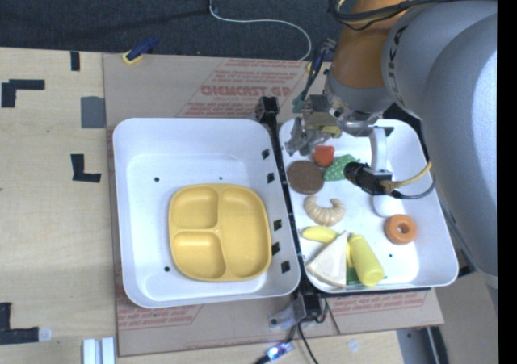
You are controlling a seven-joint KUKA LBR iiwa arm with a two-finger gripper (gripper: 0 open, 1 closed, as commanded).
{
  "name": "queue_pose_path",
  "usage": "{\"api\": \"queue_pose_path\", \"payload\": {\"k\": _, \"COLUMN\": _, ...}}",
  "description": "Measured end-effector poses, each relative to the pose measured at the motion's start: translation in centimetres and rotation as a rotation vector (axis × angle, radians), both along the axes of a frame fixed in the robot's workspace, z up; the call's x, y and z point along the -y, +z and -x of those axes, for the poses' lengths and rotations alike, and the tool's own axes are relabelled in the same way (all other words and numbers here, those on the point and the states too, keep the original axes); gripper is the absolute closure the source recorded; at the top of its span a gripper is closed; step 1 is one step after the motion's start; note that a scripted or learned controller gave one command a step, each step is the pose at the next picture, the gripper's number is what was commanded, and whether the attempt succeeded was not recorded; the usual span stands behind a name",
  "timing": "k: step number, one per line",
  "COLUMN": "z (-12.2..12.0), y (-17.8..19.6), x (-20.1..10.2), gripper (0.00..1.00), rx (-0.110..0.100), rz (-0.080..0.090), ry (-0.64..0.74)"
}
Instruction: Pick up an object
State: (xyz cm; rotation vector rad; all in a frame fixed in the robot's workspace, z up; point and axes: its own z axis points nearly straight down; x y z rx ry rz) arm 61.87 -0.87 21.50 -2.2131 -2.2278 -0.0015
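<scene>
End effector [309, 135]: low over the far left corner of the right bin [414, 264], close to the wall it shares with the left bin. How far open it is cannot be read from this angle. Nothing seen in its hold.
Nearest targets: small red piece [324, 155] just beside it, with a brown disc [306, 177] next to that.
Other stock, right bin: green piece [339, 169], croissant [325, 209], yellow banana-like piece [319, 234], white wedge [329, 261], yellow bottle [366, 261], and a donut [401, 229] lying apart.
Left bin [145, 193]: one yellow divided plate [219, 232], well apart from the arm.
Step in hand (judged): lining up on a pick; nothing lifted yet.
Doing it well: commit to one item. The red piece is crowded by the disc and green piece, so come straight down and close across its narrow side. Keep clear of the bin wall. The isolated donut looks the easier grab.
</scene>
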Motion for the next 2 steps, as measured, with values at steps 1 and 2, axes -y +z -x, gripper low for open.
{"api": "queue_pose_path", "payload": {"k": 1, "z": -2.4, "y": 1.9, "x": -1.3, "gripper": 1.00, "rx": 0.002, "rz": 0.001, "ry": -0.003}}
{"api": "queue_pose_path", "payload": {"k": 2, "z": -1.6, "y": 1.6, "x": -0.1, "gripper": 1.00, "rx": -0.002, "rz": 0.003, "ry": -0.006}}
